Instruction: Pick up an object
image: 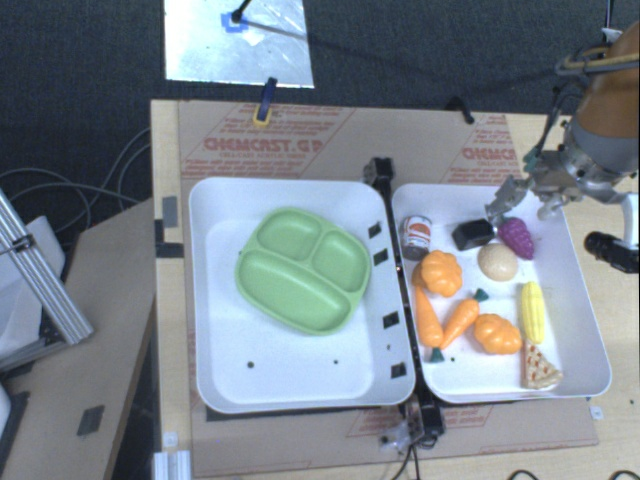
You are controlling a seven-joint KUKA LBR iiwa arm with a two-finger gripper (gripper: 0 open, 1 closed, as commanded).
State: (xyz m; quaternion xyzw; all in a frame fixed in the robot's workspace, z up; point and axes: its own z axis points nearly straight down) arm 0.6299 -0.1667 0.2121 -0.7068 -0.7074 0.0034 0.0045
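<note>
The grey two-finger gripper (pixel 530 196), fingers apart and seemingly empty, hovers directly above the purple plastic grape bunch (pixel 516 237) lying at the right-hand white bin's (pixel 590 318) far end.

Crowded right bin (pixel 585 313); open floor around green plate (pixel 303 269).

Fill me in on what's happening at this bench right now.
A KUKA arm reaches in from the right, its gripper hovering with fingers spread over the back of the right bin, near the purple grapes and a black object. Nothing is between its fingers. The bin also holds toy food: carrots, corn, a pizza slice and a small can. The left bin carries a green divided plate.
</note>
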